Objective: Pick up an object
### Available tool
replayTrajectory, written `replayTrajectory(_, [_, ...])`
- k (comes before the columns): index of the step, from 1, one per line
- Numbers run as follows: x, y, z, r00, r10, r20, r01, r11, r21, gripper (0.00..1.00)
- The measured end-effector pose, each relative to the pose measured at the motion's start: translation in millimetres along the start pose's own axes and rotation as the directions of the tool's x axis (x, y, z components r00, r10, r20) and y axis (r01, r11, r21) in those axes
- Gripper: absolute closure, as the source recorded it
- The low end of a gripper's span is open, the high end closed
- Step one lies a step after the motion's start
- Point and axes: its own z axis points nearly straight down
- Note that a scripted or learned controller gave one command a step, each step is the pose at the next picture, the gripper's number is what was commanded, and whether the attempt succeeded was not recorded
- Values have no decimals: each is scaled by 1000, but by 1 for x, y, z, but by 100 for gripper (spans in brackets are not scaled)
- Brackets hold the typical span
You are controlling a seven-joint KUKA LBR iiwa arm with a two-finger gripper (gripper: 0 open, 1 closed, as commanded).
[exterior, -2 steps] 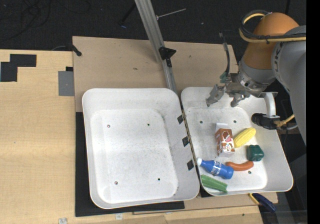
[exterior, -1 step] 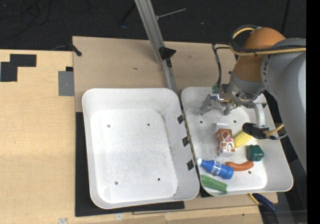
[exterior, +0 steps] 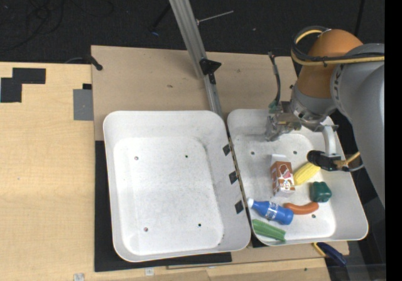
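A smooth green pod-shaped piece (exterior: 269, 230) lies at the near rim of the right bin (exterior: 352, 226), the thing farthest from the gripper. Just beyond it a blue plastic bottle (exterior: 272, 211) lies on its side, its white cap toward the left bin (exterior: 166, 185). Beside that sits a slim, curved orange piece (exterior: 301, 208), its end touching a chunky dark green block (exterior: 320, 192). Closer to the gripper, a small red and white printed packet (exterior: 282, 176) stands near the bin's middle, with a bumpy yellow corn-shaped toy (exterior: 306, 173) just to its side. The gripper (exterior: 274, 129) hangs over the far end of that bin, apart from every object; whether it is open or closed cannot be told. Both bins are shallow, matte white, with rounded corners.
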Motion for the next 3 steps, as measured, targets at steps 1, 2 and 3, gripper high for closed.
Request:
replayTrajectory(1, [-7,2,-62,1000,6,1,-6,1000,-8,100])
replayTrajectory(2, [-14,0,-123,1000,5,2,-5,1000,-8,100])
replayTrajectory(3, [-14,0,-156,1000,4,0,-4,1000,-6,100])
